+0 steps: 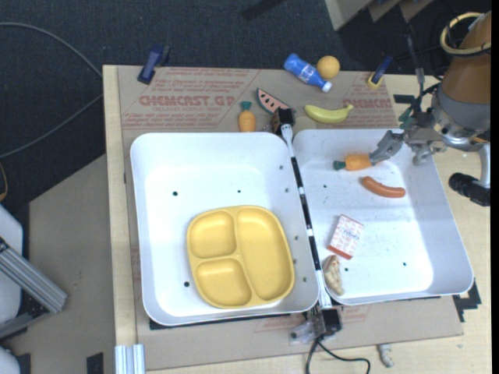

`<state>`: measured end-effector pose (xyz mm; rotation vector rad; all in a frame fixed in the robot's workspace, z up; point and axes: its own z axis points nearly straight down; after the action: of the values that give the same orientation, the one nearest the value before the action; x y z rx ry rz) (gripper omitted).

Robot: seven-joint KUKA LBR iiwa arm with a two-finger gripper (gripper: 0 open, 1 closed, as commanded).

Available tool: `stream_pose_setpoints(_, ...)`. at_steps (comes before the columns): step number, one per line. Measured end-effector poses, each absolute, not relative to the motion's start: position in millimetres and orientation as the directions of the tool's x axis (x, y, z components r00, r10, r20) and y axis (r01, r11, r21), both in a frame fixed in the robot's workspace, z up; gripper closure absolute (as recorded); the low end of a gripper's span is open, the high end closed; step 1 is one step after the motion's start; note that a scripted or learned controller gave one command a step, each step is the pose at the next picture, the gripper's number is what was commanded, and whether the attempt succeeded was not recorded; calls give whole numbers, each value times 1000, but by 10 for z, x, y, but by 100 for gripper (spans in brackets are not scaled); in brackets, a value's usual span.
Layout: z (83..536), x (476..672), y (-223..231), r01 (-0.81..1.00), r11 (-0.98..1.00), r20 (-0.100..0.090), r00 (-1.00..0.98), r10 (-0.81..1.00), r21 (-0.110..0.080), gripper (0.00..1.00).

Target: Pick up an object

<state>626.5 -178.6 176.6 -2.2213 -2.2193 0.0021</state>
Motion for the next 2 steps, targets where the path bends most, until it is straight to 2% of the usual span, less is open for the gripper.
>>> stream_pose_setpoints(1, 890, 6130, -1708, 1000, 0, 1, 0, 1000, -3, 0)
stream_pose_setpoints(2, 1003, 6143, -1710, 1000, -1, 0, 1, 1000, 2, 100)
